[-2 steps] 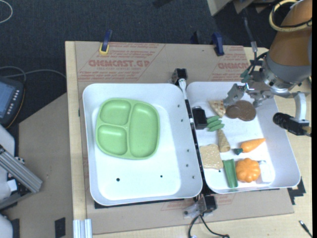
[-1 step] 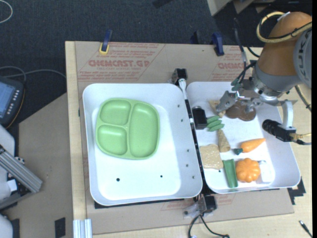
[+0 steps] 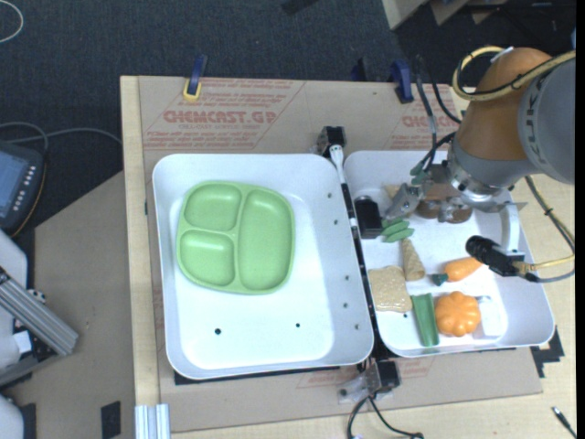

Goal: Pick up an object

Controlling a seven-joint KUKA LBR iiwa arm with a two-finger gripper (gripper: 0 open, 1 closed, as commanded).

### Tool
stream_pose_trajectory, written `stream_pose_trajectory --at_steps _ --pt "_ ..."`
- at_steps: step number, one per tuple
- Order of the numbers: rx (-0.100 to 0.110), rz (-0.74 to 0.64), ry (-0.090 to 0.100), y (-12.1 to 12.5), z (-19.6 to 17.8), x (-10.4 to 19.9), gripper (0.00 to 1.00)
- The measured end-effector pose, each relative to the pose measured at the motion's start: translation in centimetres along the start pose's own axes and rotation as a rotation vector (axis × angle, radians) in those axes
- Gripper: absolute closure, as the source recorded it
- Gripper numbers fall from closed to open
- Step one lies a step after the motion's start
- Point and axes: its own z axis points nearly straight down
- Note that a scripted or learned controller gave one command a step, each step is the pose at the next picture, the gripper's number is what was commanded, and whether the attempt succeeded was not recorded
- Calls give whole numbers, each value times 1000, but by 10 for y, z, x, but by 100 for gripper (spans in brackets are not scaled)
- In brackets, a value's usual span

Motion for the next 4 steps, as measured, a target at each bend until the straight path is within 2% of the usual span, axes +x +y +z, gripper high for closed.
stream_pose_trajectory --at_steps 1,2,4 --pt "-10 2 -4 1 33 -2 0" --pt "-12 2 -4 1 24 0 100" --pt "-15 -1 -4 5 -95 -3 100"
